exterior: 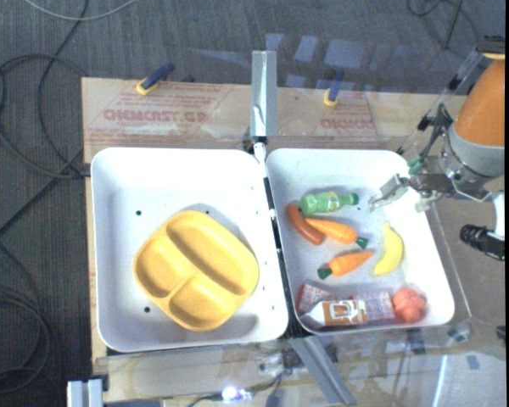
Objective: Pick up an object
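The claw (400, 190) hangs over the upper right corner of the right bin (445, 287), holding nothing; whether it is spread or pressed together I cannot tell. This looks like the approach step. The banana (390, 250) lies nearest, just below it, so the next move calls for lowering squarely over one object.

The surface (195, 117) is a brown board printed with faded red lettering. Two white bins lie on it, touching: the left bin (119, 193) and the right bin (433, 261). Behind the left bin, a yellow-and-blue clamp (154, 78) grips the board's far edge.
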`<state>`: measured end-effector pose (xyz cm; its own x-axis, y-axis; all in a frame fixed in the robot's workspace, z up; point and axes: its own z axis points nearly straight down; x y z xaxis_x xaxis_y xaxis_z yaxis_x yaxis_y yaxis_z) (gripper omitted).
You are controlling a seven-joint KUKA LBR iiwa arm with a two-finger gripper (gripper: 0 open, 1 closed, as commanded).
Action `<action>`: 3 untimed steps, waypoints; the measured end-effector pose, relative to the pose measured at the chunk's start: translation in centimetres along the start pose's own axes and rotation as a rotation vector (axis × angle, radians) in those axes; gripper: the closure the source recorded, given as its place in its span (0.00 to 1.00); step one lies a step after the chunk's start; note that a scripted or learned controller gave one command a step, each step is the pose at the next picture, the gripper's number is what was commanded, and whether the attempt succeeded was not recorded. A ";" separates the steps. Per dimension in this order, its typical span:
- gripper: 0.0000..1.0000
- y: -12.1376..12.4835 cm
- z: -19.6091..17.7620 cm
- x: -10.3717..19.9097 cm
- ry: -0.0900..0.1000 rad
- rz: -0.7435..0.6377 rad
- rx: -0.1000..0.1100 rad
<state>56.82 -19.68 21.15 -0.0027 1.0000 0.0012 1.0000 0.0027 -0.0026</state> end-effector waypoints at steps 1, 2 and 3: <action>0.00 -1.0 10.7 -2.1 -0.001 -0.163 -0.018; 1.00 -0.9 9.8 -2.0 0.003 -0.162 -0.018; 1.00 0.6 11.9 -1.0 -0.003 -0.090 -0.006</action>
<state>57.41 -20.64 9.27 -0.0927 0.9957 -0.0021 0.9957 0.0927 0.0038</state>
